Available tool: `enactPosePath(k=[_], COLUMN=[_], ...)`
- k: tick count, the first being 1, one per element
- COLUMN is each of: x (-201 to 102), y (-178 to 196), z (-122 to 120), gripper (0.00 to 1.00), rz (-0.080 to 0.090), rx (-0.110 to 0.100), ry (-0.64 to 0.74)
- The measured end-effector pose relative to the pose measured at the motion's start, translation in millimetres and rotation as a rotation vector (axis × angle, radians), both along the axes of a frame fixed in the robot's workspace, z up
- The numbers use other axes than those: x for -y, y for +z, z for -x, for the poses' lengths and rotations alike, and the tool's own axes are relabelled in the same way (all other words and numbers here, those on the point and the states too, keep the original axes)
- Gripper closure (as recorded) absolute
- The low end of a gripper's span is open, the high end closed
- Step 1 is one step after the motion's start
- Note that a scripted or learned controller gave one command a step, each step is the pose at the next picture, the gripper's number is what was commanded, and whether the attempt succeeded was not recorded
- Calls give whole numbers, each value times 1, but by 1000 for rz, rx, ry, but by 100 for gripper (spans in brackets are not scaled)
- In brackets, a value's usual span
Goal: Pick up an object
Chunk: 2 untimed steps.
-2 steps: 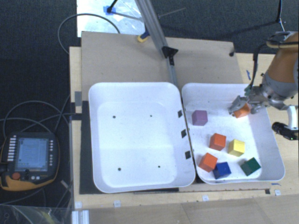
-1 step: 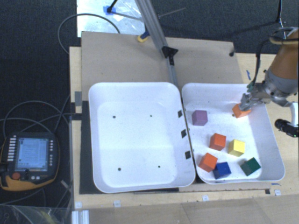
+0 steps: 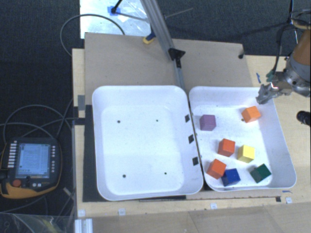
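Observation:
The right bin (image 3: 286,164) holds several small blocks: a purple one (image 3: 208,122), an orange one (image 3: 251,114) near the far right, a second orange one (image 3: 226,147), a yellow one (image 3: 246,153), a third orange one (image 3: 216,168), a blue one (image 3: 231,176) and a dark green one (image 3: 261,173). My gripper (image 3: 265,94) hangs at the bin's far right corner, just above and right of the nearest orange block. Nothing shows between its fingers.
The left bin (image 3: 102,130) lies beside the right one, a black hinge strip between them. A grey pole (image 3: 160,25) slants in from the top. A teach pendant (image 3: 30,166) sits on the floor at left with cables.

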State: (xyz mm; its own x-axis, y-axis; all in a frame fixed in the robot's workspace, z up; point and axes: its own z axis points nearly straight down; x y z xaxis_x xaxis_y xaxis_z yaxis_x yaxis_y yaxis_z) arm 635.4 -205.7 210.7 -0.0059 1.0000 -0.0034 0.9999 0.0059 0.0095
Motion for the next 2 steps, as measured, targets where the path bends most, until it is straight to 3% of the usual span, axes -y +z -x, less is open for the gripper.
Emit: enactPosePath(k=[1, 2], x=[0, -49], y=[27, 17], z=[-1, 1], gripper=[100, 100], rz=[-1, -4], rx=[-4, -9], ry=[-1, 4])
